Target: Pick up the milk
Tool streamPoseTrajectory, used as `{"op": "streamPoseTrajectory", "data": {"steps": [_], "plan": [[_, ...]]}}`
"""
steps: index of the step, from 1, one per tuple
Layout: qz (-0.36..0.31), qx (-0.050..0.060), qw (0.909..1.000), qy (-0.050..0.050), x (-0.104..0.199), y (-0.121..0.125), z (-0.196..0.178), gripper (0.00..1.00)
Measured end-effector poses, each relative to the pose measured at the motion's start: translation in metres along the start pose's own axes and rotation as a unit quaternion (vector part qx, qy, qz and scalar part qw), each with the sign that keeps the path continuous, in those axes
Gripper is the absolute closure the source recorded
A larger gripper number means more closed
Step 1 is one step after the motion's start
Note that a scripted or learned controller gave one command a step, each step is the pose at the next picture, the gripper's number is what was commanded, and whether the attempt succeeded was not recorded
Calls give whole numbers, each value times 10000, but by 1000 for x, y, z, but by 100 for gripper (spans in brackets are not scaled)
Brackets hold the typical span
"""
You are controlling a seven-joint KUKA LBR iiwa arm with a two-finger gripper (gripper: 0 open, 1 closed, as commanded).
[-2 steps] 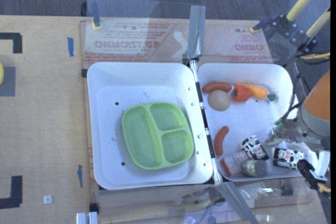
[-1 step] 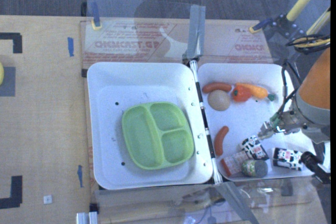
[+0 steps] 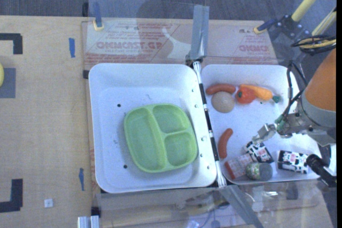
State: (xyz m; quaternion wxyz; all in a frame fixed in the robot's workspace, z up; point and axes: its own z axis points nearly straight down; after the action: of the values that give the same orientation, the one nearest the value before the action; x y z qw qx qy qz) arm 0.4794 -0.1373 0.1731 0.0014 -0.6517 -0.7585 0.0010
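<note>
"CHEMCAST GP" on acrylic sheet point(image 3: 140, 34)

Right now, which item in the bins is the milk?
Look in the right bin, at its near right corner. The milk is the small white carton with black cow patches lying there; a similar one sits just left, below the gripper.

Even, bright overhead light is cast across the scene. Pale glare is seen on the clear panel point(image 3: 144, 29) behind the left bin point(image 3: 107, 88). Shadows are soft; detail is slightly blurred throughout.
</note>
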Motion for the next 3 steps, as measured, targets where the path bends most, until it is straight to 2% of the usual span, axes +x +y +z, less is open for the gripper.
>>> {"op": "streamPoseTrajectory", "data": {"steps": [1,2,3], "plan": [[-201,-16,9998,-9,26,4,80,0],[-704,-2,9975,0,15,19,47,0],[-486,-65,9988,-32,31,8,87,0]]}}
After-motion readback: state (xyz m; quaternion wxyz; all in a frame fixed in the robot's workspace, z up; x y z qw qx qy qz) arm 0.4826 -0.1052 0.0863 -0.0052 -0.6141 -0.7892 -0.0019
